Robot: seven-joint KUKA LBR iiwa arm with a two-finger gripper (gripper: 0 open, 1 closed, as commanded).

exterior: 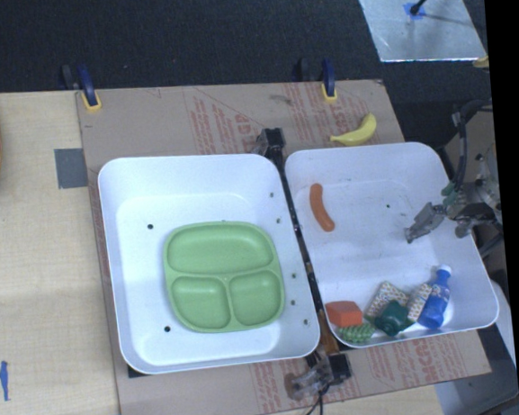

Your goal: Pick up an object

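The likeliest things to pick lie in the right bin (364, 161): an orange sausage-shaped piece (321, 207) alone near the bin's left wall, its long axis running roughly up and down the camera view with a slight lean, and a huddle along the near rim made of a red block (345, 313), a dark green item (396, 316), a checkered packet (386, 296) and a blue bottle (436, 299), all touching or nearly so. The end effector (421, 225) sits low at the right side of that bin, pointing leftward, its fingers (417, 229) apparently spread a little and with nothing between them. From it, the sausage piece lies well off to the left across bare bin floor, while the bottle lies near, just toward the front rim. The lone piece offers open room on all sides; the huddle is crowded against the wall, which would likely hamper a clean grip. The left bin (124, 259) holds a green divided plate (223, 274), and a yellow banana (355, 132) rests on the surface (30, 267) beyond the right bin.
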